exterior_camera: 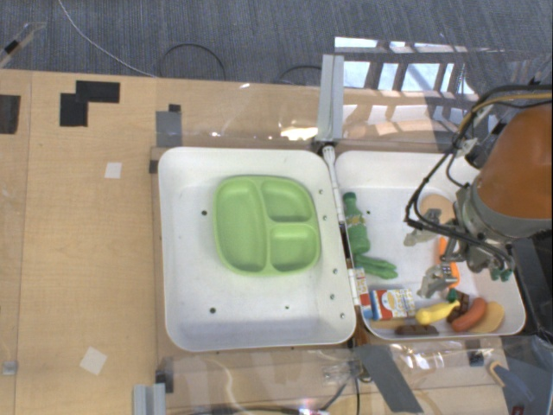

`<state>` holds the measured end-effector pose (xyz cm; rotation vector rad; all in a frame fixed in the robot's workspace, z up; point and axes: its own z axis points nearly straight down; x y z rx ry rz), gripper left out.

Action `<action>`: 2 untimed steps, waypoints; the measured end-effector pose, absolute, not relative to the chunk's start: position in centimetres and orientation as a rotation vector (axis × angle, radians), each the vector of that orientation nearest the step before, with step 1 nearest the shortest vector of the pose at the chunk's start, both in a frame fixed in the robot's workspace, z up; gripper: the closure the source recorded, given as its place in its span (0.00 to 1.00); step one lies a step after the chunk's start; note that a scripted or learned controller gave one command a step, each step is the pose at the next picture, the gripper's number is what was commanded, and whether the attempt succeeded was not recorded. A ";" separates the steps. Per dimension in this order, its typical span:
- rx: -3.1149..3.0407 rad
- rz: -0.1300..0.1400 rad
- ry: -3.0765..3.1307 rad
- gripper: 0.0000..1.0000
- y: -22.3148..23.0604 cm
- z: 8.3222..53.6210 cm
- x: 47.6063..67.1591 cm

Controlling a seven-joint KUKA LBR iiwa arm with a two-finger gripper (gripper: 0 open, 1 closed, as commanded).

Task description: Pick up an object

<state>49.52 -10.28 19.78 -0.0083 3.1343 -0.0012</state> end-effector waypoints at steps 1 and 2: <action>0.283 0.001 3.128 0.00 -13.0 10.9 52.8; 0.378 -0.003 3.097 0.00 -15.3 9.1 50.8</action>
